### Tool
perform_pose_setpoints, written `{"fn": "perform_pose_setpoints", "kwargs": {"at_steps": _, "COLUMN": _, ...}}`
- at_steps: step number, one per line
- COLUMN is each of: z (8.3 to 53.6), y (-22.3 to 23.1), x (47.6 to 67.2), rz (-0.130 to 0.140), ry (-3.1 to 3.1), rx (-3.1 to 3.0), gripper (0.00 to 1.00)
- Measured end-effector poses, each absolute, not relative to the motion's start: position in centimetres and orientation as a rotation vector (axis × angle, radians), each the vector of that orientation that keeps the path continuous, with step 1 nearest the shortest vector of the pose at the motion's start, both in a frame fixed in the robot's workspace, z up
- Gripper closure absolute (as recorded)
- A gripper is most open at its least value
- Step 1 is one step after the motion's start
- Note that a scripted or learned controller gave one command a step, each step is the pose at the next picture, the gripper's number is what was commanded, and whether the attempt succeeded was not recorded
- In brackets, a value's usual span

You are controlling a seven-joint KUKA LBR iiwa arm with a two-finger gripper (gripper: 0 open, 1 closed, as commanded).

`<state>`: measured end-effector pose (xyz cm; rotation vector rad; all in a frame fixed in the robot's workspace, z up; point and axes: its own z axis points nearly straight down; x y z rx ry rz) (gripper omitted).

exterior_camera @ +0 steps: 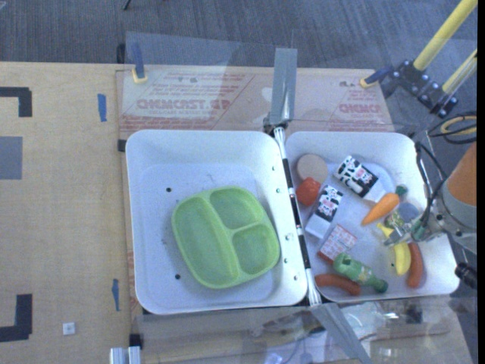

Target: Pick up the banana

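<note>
Where tool [404,232] hovers, banana [401,258] just below

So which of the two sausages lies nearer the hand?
The sausage by the right wall, beside the banana, just below the hand. The other sausage lies along the front wall.

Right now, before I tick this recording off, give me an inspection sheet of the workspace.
Surface: two shallow white bins side by side, left bin and right bin, on a wooden bench.
Job's things: banana lies in the right bin near its right wall, beside a sausage.
Clutter: green divided plate in the left bin; tomato, carrot, two cow-print cartons, green bottle in the right bin.
End effector: end effector low over the right bin, just above the banana; finger state unclear.
Cables: dark cables along the right bin's right rim.
Surroundings: grey carpet; yellow poles at upper right.
</note>
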<state>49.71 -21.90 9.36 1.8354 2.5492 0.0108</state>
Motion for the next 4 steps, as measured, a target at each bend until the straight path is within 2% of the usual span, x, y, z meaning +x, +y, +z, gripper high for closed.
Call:
{"fn": "perform_pose_setpoints", "kwargs": {"at_steps": 1, "z": 19.7, "y": -16.4, "x": 51.4, "rz": -0.004, "ry": 2.413, "rx": 2.016, "gripper": 1.00}}
{"fn": "perform_pose_setpoints", "kwargs": {"at_steps": 2, "z": 9.1, "y": -18.5, "x": 52.4, "rz": -0.002, "ry": 2.459, "rx": 1.959, "gripper": 1.00}}
{"fn": "perform_pose_setpoints", "kwargs": {"at_steps": 3, "z": 15.7, "y": -20.9, "x": 54.1, "rz": -0.004, "ry": 2.364, "rx": 2.071, "gripper": 1.00}}
{"fn": "perform_pose_setpoints", "kwargs": {"at_steps": 4, "z": 24.1, "y": -15.4, "x": 60.5, "rz": -0.004, "ry": 2.457, "rx": 1.960, "gripper": 1.00}}
